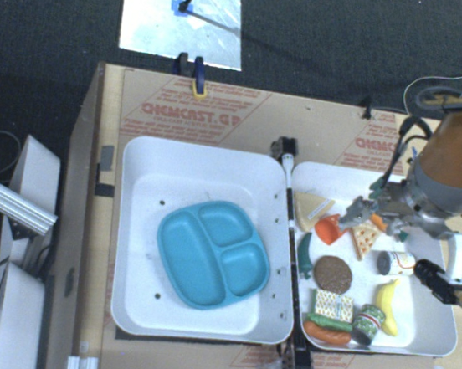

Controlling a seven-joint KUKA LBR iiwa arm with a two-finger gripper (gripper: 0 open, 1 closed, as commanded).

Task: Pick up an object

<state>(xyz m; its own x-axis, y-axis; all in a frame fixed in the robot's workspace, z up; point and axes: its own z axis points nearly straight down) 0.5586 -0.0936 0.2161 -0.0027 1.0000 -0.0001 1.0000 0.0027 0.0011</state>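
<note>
My gripper (360,215) hangs low over the upper middle of the right bin (439,333). It is just above a pizza slice (365,239) and right of an orange-red toy (327,228). A pale wedge (312,207) lies to its left. Lower down lie a brown round cookie (333,274), a banana (387,305), a patterned cracker block (333,304), a small can (369,322) and a red and green piece (325,334). I see nothing lifted by the gripper.
The left bin (139,210) holds a blue divided plate (213,253). A dark green item (303,255) lies against the right bin's left wall. A small grey cylinder (384,262) sits right of the pizza slice. A black fixture (437,283) juts over the bin's right side.
</note>
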